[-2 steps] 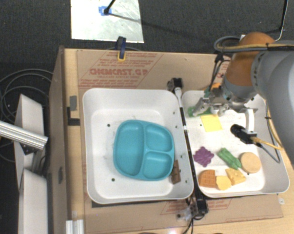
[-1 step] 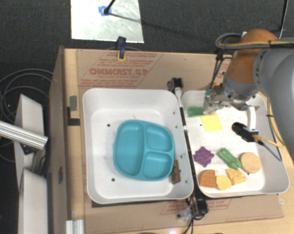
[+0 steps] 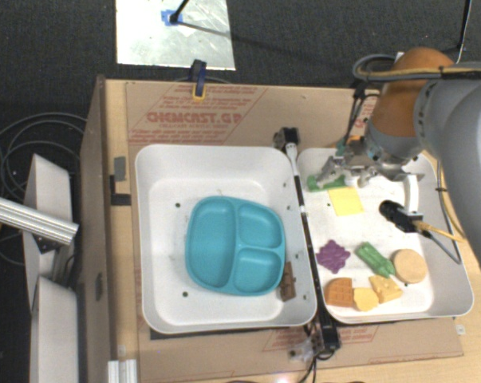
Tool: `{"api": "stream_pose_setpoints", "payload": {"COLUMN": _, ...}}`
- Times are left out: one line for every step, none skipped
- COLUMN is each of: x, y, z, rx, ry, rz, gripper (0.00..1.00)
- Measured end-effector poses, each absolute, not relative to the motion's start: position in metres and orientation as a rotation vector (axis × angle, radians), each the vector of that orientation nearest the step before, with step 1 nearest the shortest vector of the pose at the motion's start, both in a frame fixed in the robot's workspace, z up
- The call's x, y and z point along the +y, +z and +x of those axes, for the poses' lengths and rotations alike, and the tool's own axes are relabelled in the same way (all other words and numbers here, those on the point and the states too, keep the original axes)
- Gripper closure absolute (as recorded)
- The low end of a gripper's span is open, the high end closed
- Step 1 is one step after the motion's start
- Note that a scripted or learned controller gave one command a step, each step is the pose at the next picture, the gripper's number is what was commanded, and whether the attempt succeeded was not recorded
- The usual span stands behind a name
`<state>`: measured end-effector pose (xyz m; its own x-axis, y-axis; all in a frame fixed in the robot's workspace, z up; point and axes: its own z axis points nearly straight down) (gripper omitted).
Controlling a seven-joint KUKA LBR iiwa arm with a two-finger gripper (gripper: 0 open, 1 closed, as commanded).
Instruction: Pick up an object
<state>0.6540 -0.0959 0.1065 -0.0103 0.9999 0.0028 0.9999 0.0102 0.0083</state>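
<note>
1. My end effector [image 3: 345,172] hangs low over the far end of the bin on the view's right [image 3: 455,294]. It sits at the tip of my one grey arm [image 3: 455,126]. From this slant I cannot tell whether it is released or clenched.
2. Two white bins stand side by side on the counter [image 3: 192,118], with their inner walls close together.
3. The things I could pick up are eight loose pieces, all lying in the right-hand bin.
4. Two of them are nearest my end effector. One green scrap [image 3: 316,183] lies just beside it in the bin's far-left corner. One yellow square [image 3: 345,202] lies flat just on the near side of it.
5. Mid-bin there is one purple piece [image 3: 333,255], with one green chunk [image 3: 373,258] near it on the right and apart from it.
6. One round tan disc [image 3: 408,266] lies just right of the green chunk. They may be touching, but the view is too coarse to be sure.
7. Three pieces cluster along the near wall: one orange-brown piece [image 3: 339,292] and two yellow wedges [image 3: 366,298].
8. The left-hand bin [image 3: 156,214] holds two things. One is a teal plate [image 3: 234,246] with three compartments. The other is a small brown piece [image 3: 288,282] against the bin's right wall, beside the plate's near-right corner.
</note>
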Motion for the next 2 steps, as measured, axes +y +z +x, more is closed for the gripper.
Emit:
{"api": "stream_pose_setpoints", "payload": {"x": -0.093, "y": 0.085, "z": 0.667, "rx": 2.227, "ry": 0.006, "rz": 2.214, "gripper": 0.00}}
{"api": "stream_pose_setpoints", "payload": {"x": -0.110, "y": 0.086, "z": 0.657, "rx": 2.219, "ry": 0.006, "rz": 2.218, "gripper": 0.00}}
